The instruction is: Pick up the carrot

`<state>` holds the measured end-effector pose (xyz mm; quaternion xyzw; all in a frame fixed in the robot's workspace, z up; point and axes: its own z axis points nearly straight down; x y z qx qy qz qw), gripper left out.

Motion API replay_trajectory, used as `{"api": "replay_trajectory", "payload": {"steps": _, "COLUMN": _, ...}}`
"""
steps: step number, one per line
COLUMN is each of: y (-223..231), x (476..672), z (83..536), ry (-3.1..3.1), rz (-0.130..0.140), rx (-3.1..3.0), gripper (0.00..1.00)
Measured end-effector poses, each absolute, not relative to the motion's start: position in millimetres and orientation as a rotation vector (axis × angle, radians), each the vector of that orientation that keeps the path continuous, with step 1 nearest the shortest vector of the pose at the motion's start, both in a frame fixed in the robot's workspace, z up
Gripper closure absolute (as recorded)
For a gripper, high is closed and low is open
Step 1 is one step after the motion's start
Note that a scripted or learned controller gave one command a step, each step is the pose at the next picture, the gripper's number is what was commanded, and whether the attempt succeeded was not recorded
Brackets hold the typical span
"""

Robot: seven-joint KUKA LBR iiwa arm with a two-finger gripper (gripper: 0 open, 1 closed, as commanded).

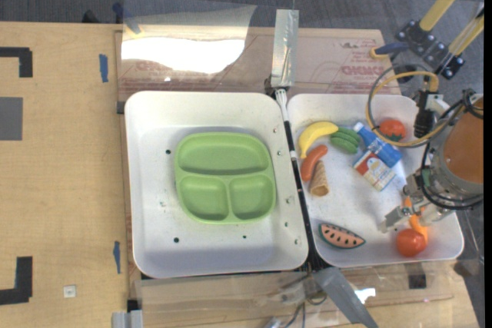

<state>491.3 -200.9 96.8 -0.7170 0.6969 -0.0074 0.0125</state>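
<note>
The carrot (pixel 417 224) is a small orange piece in the near right corner of the right bin (pixel 446 253), lying just above a red tomato (pixel 411 243). My gripper (pixel 406 213) is low over that corner, directly at the carrot's upper left and partly covering it. The grey arm with its orange band (pixel 466 154) comes down from the right edge. I cannot see whether the carrot is gripped.
Also in the right bin are a banana (pixel 316 136), a green vegetable (pixel 347 140), a sausage (pixel 313 161), an ice-cream cone (pixel 319 180), a blue-and-white carton (pixel 377 158), a second red tomato (pixel 392 128) and a watermelon slice (pixel 340 236). A green divided plate (pixel 224 177) lies in the left bin (pixel 146 165).
</note>
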Motion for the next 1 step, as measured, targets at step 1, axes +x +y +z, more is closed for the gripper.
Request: {"api": "replay_trajectory", "payload": {"steps": 1, "y": -205.1, "x": 484.4, "z": 90.3, "ry": 2.404, "rz": -0.005, "rx": -2.008, "gripper": 0.00}}
